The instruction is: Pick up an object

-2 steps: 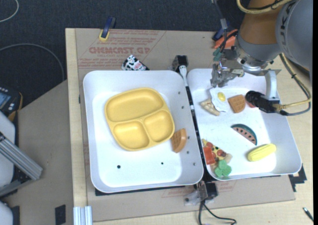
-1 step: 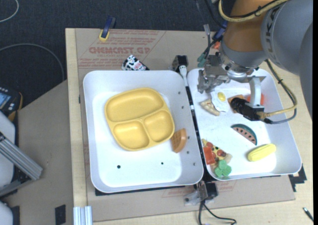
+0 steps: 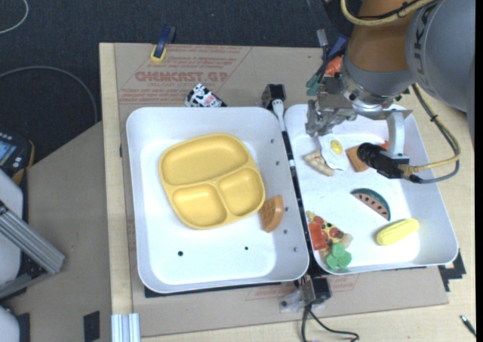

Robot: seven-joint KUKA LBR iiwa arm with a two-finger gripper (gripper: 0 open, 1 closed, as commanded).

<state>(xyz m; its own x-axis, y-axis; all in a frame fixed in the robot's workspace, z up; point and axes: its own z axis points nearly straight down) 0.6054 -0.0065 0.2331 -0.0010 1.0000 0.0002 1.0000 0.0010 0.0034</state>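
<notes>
Two shallow white bins sit side by side on the brown board (image 3: 226, 69) of the bench. The grey arm with its orange band (image 3: 389, 27) reaches in from the right, and its gripper (image 3: 324, 120) hangs over the far left corner of the right bin (image 3: 430, 238). Whether the claw is open or closed cannot be told from this slant, and nothing can be seen held in it.

Just near of the gripper lies a small white-and-yellow toy fried egg (image 3: 334, 148), with a tan wedge-shaped piece (image 3: 319, 163) touching its left side. Further toward the near edge of the same bin are a toy watermelon slice (image 3: 371, 201), a yellow corn-like toy (image 3: 397, 231) to its near right, and a toy pizza slice with red toppings (image 3: 324, 233) in the near left corner, a green lump (image 3: 339, 259) (too small to identify) against it.

In the left bin (image 3: 151, 246) a yellow three-compartment plastic plate (image 3: 211, 178) lies flat, and a brown bread-like toy (image 3: 272, 214) rests just beside its right edge. Beyond that bin, on the board, are a black-and-white patterned item (image 3: 202, 97) and a blue-and-yellow clamp (image 3: 161, 44).
</notes>
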